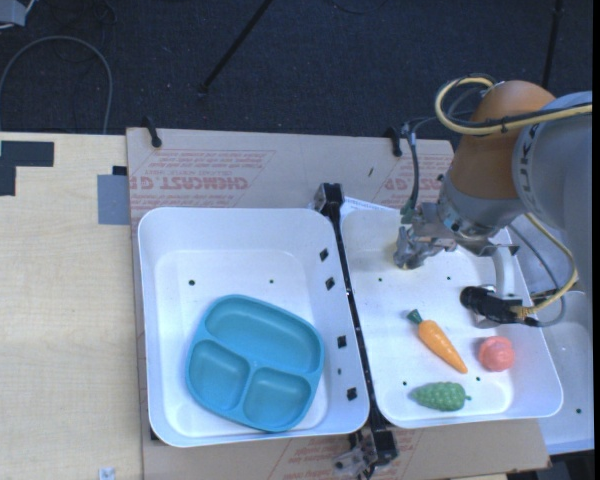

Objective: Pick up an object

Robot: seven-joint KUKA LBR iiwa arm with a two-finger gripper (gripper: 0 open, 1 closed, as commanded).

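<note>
item log: pick-up, nothing lifted yet

1. my claw [412, 252]: low over the far-left part of the right bin [546, 396], above bare white floor. open or shut: i cannot tell from this slant. i see nothing carried in it.

2. candidates, all in the right bin's near half and apart from each other:
- carrot [440, 342], lying slantwise, green end toward my claw; the closest of the three, though not under it.
- red fruit [496, 353], just right of the carrot.
- green grape bunch [440, 396], near the front wall.

3. progress, as i judge it: no grasp made. left to do: choose one piece, move over it, close on it, raise it.

4. other stock:
- blue divided plate [255, 361], flat in the left bin [180, 230], well away from me.
- printed cardboard [230, 173] under both bins, on the pale surface [50, 318].

5. obstructions: none between my claw and the carrot. the grapes sit near the front wall, which could make them awkward to approach.
</note>
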